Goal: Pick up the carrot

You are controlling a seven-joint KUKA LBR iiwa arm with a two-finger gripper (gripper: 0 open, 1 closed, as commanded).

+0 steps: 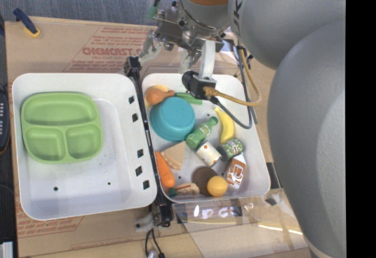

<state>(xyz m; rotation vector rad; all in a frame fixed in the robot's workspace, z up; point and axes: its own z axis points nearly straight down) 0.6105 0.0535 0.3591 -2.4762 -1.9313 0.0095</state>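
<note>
Hanging over the back left corner of the right bin [257, 133], the end effector [161, 36] is well apart from the carrot [164, 170]; can't tell how far open it is or whether it has anything in it. The carrot lies in that same bin, tight against the left wall toward the front; a bread slice [174, 157] is just beside it. A blue bowl [172, 119] sits further back, between the carrot and the arm; a banana [225, 124], a green bottle [201, 133], a can [233, 147] and an orange [217, 186] crowd the rest of that bin. Over in the left bin [88, 189] there's a green divided tray [60, 126].
</note>
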